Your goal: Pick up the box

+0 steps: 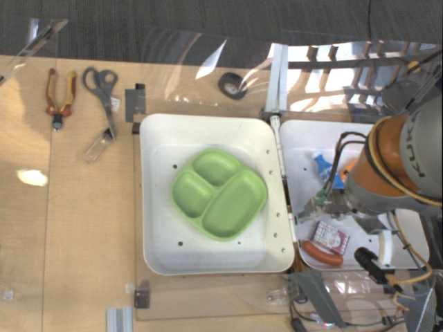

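Observation:
The box is small, with a pink and white printed face, and lies flat near the front left of the right bin. My gripper hangs low over that bin, just behind the box and very close to its far edge. The grey arm with its orange band covers the right half of the bin. Nothing shows between the gripper's tips.
A red sausage-shaped toy lies in front of the box by the bin's front wall. A blue object and an orange piece sit farther back. The left bin holds a green divided plate. Pliers and scissors lie on the bench.

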Tool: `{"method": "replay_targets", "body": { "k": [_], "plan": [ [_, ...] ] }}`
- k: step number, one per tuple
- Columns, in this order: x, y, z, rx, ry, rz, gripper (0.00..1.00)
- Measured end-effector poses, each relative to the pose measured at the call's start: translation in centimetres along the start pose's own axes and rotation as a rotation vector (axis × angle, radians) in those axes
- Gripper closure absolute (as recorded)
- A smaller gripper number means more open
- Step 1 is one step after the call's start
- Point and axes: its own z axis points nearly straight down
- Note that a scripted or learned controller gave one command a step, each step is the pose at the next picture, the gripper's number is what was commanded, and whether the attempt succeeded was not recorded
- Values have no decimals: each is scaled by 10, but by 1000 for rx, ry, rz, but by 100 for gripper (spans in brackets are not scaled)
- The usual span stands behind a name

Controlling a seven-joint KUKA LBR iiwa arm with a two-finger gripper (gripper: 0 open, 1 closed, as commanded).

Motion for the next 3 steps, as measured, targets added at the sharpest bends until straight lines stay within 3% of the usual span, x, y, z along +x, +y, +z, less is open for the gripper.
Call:
{"method": "replay_targets", "body": {
  "k": [1, 3],
  "plan": [
    [-7, -5, 12, 14, 9, -34, 0],
    [-5, -4, 12, 10, 2, -54, 0]
  ]
}}
